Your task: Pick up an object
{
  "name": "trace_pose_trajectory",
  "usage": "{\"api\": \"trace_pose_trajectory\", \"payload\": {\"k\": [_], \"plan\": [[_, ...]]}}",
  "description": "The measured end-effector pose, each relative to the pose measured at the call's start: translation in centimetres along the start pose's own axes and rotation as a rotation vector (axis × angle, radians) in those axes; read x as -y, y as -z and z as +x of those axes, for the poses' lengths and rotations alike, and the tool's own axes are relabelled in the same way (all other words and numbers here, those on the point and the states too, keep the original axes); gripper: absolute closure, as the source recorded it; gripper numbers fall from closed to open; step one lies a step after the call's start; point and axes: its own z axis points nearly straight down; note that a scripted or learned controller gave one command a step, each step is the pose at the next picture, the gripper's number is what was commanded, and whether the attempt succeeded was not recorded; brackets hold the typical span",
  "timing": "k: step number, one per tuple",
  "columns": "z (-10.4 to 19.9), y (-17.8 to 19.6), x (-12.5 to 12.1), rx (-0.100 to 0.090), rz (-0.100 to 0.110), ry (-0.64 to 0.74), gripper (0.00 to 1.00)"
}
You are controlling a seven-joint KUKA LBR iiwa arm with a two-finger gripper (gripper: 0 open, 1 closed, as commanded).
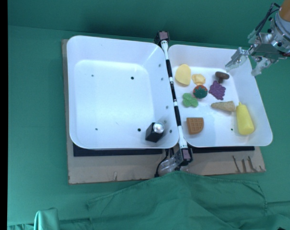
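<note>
The pincer [246, 65] hangs spread wide, holding nothing, over the right bin's [264, 137] far corner; eight toy foods lie inside; the left bin [87, 47] holds one black block [155, 131].

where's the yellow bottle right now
The yellow bottle lies in the right bin, near its right wall toward the front corner, just right of the cone.

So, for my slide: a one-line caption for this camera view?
Open gripper hovers above the right bin of toy foods; left bin holds a black block.
</note>
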Motion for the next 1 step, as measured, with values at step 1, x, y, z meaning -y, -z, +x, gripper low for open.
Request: {"api": "trace_pose_trajectory", "payload": {"k": [1], "plan": [[0.0, 0.0, 0.0, 0.0, 0.0, 0.0, 0.0]]}}
